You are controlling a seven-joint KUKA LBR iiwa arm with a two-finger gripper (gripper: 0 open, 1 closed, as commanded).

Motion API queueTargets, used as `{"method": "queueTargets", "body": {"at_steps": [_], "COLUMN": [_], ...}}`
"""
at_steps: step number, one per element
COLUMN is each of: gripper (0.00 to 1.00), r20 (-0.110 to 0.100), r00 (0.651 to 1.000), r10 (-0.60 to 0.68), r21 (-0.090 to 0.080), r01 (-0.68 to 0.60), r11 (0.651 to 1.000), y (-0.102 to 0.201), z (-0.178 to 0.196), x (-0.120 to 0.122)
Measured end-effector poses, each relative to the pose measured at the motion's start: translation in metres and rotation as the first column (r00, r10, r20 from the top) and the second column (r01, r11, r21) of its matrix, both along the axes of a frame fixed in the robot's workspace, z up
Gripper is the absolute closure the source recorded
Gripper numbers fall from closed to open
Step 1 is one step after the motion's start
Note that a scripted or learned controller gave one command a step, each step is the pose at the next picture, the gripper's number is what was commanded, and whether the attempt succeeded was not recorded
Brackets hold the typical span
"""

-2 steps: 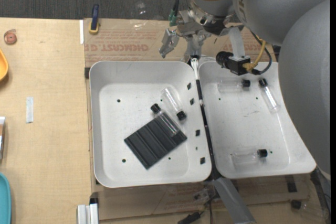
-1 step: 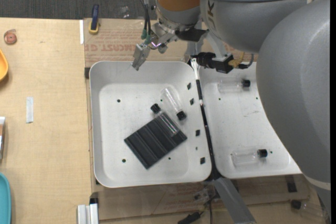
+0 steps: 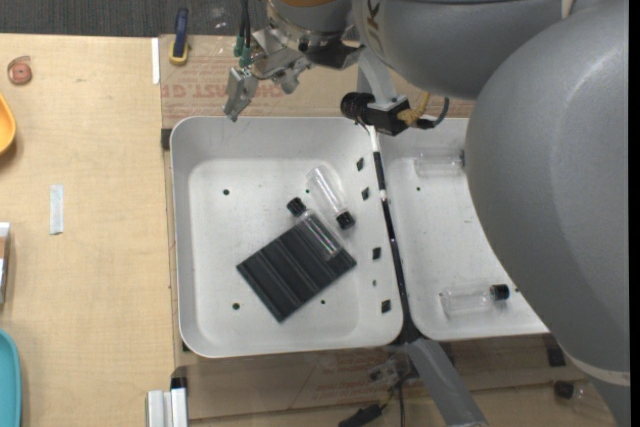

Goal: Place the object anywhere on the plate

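Apparently little is done yet. From the overhead camera, the end effector [image 3: 240,100] hovers above the far-left corner of the left bin [image 3: 200,245], holding nothing visible; whether it stands apart or together I cannot tell. Two clear vials [image 3: 322,187] lie touching the ribbed black plate [image 3: 295,268] at mid-bin, one partly overlapping it. Another vial [image 3: 472,299] rests in the right bin [image 3: 440,215].

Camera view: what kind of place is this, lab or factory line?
Most likely a robotics lab test bench, not a production line: two shallow white bins on a cardboard-covered bench, a cabled grey arm reaching in, and small clear vials as grasp objects.
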State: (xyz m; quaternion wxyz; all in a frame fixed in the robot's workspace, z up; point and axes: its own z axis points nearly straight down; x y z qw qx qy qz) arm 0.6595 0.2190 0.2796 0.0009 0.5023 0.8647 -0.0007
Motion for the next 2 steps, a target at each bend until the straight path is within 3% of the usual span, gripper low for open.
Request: {"method": "queueTargets", "body": {"at_steps": [1,2], "gripper": [1.00,1.00], "r20": [0.000,0.001], "r00": [1.000,0.971], "r10": [0.003,0.238], "r21": [-0.003,0.000], "r01": [-0.003,-0.238], "r11": [1.000,0.971], "y": [0.000,0.001], "z": [0.008,0.037], "x": [0.000,0.000]}}
